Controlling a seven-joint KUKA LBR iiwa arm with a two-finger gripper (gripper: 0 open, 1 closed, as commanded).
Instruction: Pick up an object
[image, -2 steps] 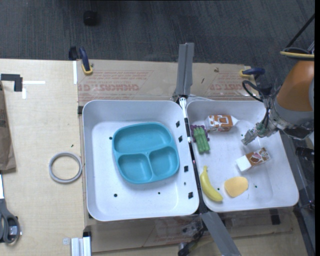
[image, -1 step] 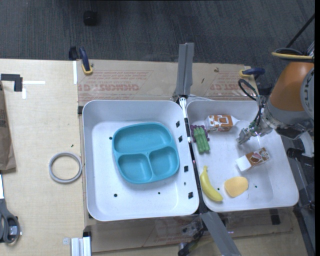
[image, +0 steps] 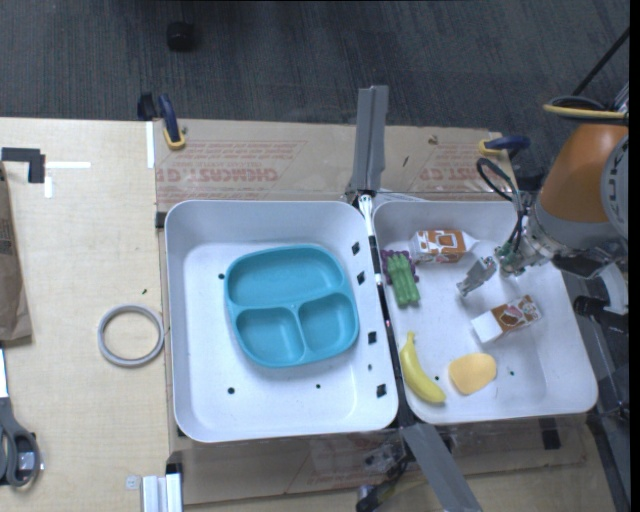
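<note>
Two bins (image: 190, 330): left w/ blue tray (image: 291, 307), right w/ banana (image: 420, 375).

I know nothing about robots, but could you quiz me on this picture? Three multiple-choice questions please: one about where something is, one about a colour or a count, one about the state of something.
1. Where is the banana?
A. In the right bin, near its front left corner
B. On the blue tray
C. On the bench beside the tape ring

2. What colour is the divided tray in the left bin?
A. Red
B. Light blue
C. Black

3. How does the gripper stand?
A. Over the left bin, clamped on the tray
B. Over the right bin, nothing between its fingers
C. Out over the bench, carrying the banana

Answers:
1. A: the yellow banana lies in the right bin, beside the divider.
2. B: the three-compartment tray is light blue.
3. B: the gripper hangs above bare white floor, between the two small cartons.
</note>
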